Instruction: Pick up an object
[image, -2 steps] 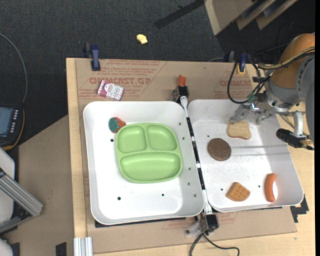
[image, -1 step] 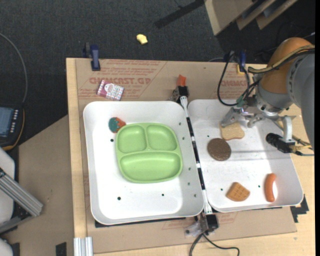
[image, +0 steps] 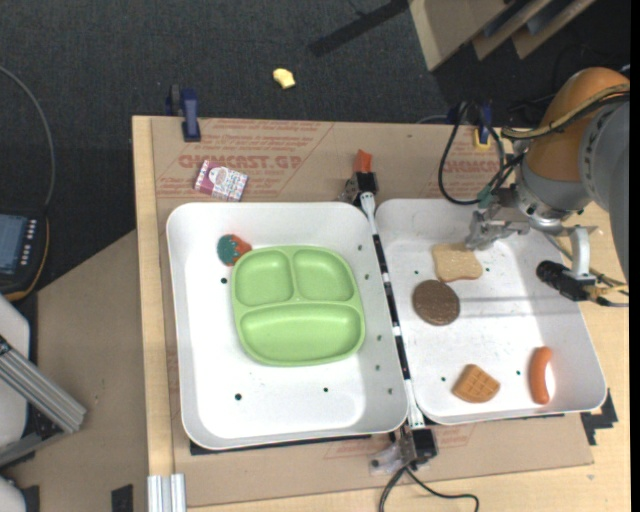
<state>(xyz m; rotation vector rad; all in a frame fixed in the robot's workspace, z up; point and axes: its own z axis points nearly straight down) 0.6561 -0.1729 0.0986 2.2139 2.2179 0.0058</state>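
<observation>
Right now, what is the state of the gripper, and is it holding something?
Gripper: over the right bin, just above the toast slice; whether it is open or closed cannot be told, and no object shows in its grasp.

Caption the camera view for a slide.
Gripper poised over toast slice in right bin; green divided plate sits in left bin.

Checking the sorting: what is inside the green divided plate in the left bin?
The green divided plate shows three compartments with nothing in them. A small round red-and-teal object lies beside its upper left corner, in the left white bin. What lies under the plate is covered.
</observation>
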